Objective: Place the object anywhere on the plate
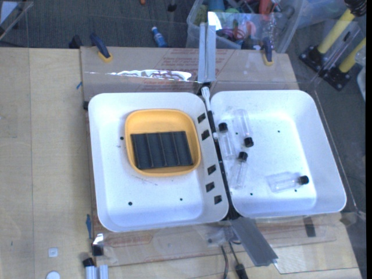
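four clear vials (238,147) lie in the right bin (325,156); no readable labels.

Pretty clearly a lab: two white bins (152,214) clamped onto a wooden worktop (40,156), a clear tub of assorted junk (250,10) behind the bins, and stray cables on the carpet.
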Tool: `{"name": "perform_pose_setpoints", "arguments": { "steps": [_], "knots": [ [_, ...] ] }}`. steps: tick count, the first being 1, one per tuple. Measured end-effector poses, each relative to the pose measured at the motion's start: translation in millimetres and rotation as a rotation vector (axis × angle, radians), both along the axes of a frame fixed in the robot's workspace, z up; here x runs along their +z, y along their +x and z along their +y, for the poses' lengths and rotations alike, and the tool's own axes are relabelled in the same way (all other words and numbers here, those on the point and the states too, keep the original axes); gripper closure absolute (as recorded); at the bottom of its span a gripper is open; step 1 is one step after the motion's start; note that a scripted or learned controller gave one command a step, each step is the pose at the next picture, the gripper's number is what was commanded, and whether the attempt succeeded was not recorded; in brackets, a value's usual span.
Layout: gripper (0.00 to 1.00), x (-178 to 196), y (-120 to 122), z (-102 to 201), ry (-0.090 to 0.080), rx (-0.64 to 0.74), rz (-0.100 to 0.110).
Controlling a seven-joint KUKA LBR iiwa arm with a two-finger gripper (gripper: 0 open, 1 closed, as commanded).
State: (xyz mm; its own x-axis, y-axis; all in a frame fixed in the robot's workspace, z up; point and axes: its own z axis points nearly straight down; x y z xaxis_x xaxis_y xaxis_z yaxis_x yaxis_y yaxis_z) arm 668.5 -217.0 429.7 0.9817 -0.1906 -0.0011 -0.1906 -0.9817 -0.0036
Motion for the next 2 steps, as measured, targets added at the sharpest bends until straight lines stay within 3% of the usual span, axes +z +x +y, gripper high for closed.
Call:
{"name": "perform_pose_setpoints", "arguments": {
  "steps": [2],
  "knots": [
    [1.0,4.6,0.4,0.8,0.0,0.001,-0.003]
  ]
}}
